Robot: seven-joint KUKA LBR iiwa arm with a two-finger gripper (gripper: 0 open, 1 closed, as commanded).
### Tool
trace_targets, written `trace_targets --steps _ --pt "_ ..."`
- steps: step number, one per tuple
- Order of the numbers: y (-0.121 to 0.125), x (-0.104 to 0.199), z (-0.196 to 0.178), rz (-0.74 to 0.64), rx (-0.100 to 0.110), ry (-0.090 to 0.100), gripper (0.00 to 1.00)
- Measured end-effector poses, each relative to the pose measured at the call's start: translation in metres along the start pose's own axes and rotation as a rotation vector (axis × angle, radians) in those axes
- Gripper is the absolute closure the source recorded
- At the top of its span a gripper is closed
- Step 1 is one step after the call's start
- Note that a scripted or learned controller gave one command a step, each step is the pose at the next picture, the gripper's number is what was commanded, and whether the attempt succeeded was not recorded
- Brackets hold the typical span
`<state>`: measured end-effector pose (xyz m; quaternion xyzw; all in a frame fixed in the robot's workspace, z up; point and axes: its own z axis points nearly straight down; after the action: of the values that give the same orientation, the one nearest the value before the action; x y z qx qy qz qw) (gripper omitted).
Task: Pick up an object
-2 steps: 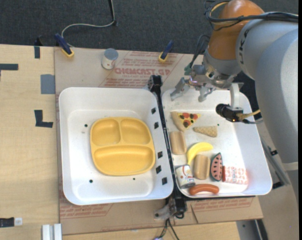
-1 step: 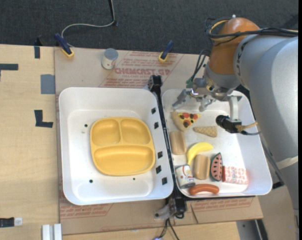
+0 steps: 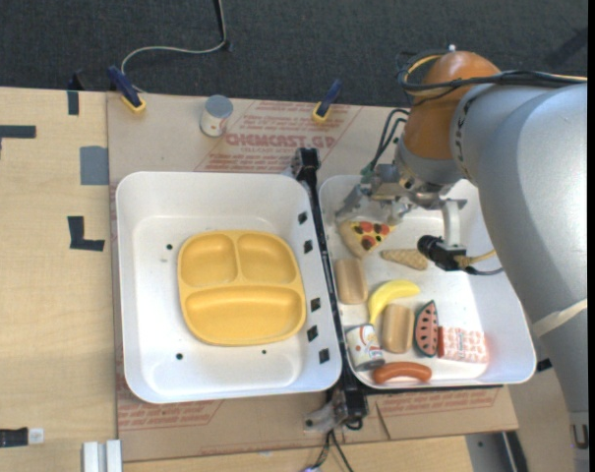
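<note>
In the right bin (image 3: 518, 347), the gripper (image 3: 376, 203) partly hides a pizza slice (image 3: 366, 235).

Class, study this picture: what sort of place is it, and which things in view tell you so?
Probably a robotics lab bench set up for grasping trials. A grey arm's gripper hangs over a white bin of toy food; a yellow divided plate lies in the other bin; clamps pin the cardboard.

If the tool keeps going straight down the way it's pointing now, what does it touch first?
Most likely the pizza slice: the tool sits at the far end of the right bin, pointing down, with the slice just below it. Height above the slice is unclear from this slanted view, so it could land on bin floor beside it.
</note>
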<state>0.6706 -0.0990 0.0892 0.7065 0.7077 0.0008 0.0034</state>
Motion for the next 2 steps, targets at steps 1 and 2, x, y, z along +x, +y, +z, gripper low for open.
trace_targets --steps 1,2 --pt "0.0004 0.0029 0.0006 0.0 -0.004 0.0 0.0" --pt "-0.002 0.003 0.004 0.001 0.005 0.001 0.0"
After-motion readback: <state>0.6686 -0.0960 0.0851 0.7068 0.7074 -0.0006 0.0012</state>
